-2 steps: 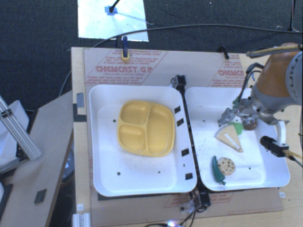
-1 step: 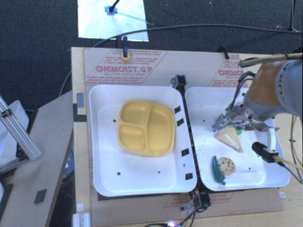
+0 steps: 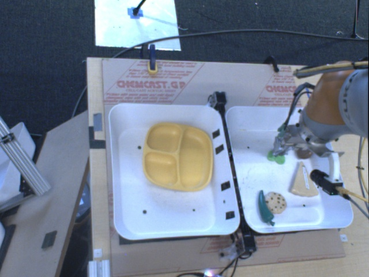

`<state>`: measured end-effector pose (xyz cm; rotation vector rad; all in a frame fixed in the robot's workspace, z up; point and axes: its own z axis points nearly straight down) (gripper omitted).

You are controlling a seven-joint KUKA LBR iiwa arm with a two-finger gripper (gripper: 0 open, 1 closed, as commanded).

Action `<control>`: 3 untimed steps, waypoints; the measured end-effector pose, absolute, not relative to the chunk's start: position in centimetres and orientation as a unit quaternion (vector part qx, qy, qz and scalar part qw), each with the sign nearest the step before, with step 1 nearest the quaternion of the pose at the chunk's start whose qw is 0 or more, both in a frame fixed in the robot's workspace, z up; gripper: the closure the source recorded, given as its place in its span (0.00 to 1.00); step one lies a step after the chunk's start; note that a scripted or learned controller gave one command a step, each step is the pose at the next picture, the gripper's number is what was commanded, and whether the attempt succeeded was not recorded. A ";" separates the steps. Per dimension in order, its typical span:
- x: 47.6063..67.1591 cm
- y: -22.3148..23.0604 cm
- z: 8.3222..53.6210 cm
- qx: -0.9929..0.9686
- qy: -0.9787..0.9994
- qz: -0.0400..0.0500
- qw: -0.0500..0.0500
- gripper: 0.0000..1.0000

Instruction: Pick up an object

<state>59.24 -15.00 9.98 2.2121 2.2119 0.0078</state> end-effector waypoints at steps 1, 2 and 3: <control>58.5 -14.5 15.5 0.705 0.709 0.002 0.003 1.00; 58.1 -14.7 20.0 0.706 0.708 0.001 0.003 1.00; 58.3 -14.7 25.4 0.705 0.709 0.002 0.003 1.00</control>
